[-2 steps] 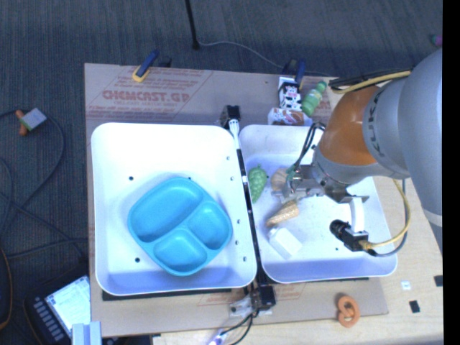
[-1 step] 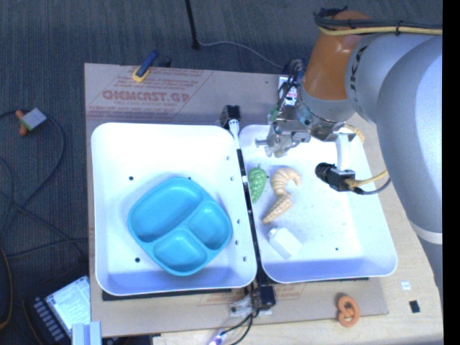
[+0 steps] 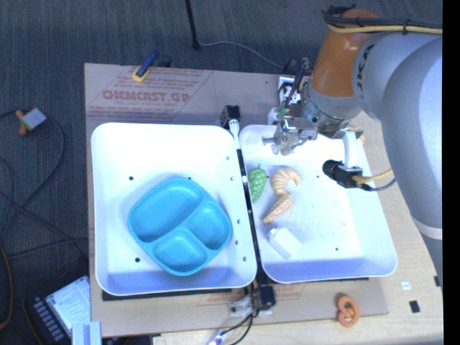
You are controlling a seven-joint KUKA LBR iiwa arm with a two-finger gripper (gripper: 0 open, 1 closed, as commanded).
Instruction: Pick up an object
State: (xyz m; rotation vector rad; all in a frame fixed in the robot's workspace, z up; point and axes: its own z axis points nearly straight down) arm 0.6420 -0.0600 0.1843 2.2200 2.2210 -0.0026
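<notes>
Nearest me in the right bin (image 3: 374, 264) I see a white block (image 3: 284, 241), then a cone (image 3: 277, 208), a croissant (image 3: 285, 179) and a green piece (image 3: 256, 181). Farther back, the gripper (image 3: 287, 141) hovers over the bin's far end — whether it is open or closed, I cannot tell.

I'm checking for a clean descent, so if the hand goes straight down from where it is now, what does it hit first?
Probably the bare floor of the right bin near its far edge. The hand hangs there, and the nearest item, the croissant, lies a little nearer the camera, apart from it. Depth is hard to judge from this slant.
</notes>
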